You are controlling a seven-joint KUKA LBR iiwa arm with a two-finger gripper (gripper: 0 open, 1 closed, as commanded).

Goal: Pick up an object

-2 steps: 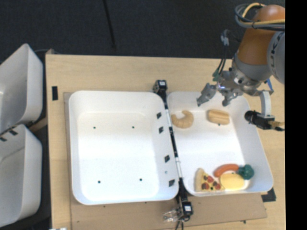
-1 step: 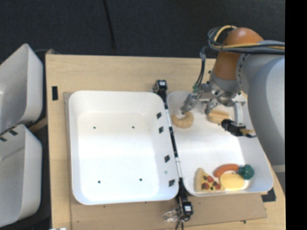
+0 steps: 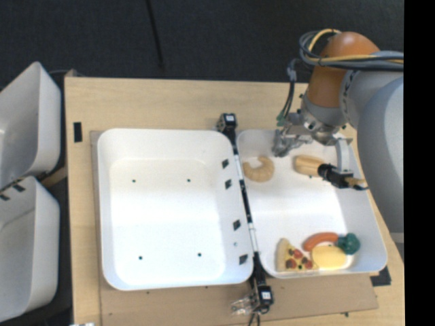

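Tan and curled like a little croissant, the pastry (image 3: 259,169) lies near the back of your right bin (image 3: 353,216), close to the wall between the two bins. Your gripper (image 3: 285,143) hangs just above it and a bit to its right. You cannot tell yet if the gripper is spread or closed, because it is too small and dark to see. Nothing is picked up, so the reach is done but the grab and the lift are left. A bread roll (image 3: 307,164) lies beside the pastry, and toy foods sit at the front.
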